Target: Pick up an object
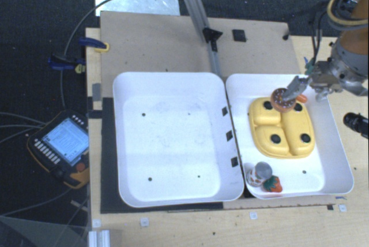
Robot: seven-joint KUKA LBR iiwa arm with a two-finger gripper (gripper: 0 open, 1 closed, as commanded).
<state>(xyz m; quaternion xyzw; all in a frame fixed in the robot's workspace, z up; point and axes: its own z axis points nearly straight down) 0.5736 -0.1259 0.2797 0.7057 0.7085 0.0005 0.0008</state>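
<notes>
The right bin (331, 142) holds a large yellow moulded piece (282, 129) with black dots. At its far end lies a small brown ring-shaped object (282, 100). My gripper (292, 92) reaches in from the right, slanting down to the left, and its tip is at or just above the brown ring. Whether it touches or grips the ring is not visible. A grey ball (263, 169) and a small red and green object (273, 184) sit in the near left corner of the same bin.
The left bin (167, 136) stands beside the right one. A grey pole (193, 0) slants over the bench behind the bins. A teach pendant (62, 145) lies off the bench at the left, with cables around it.
</notes>
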